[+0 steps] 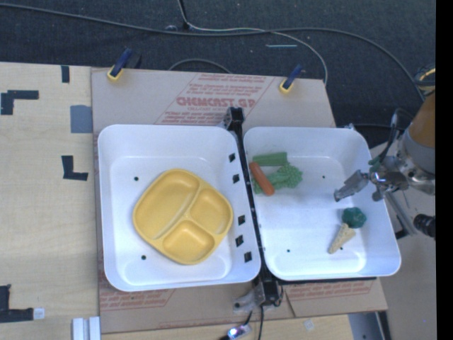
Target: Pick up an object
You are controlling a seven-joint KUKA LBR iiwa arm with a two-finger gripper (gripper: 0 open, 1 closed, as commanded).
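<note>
Ice-cream cone toy point(346, 229), with its green scoop and tan cone, lies in the right bin point(311, 264) near the right wall, just below the tool point(357, 184), which hangs over that bin's right side; no object sits in its grip, and whether it is released or clenched cannot be told, since the dark metal parts blur together against the white plastic. The arm point(417, 154) behind it is cut off at the right side, with just a sliver of orange showing above the wrist. Farther left in the same bin, near the divider, an orange carrot point(262, 179) rests against a green broccoli piece point(287, 176), with a long green vegetable point(269, 159) just above them; their outlines merge where they touch. Beyond, the left bin point(117, 190) holds a yellow divided plate point(183, 216). Both bins rest on a cardboard sheet point(205, 98) clamped to the surface point(35, 211).
</note>
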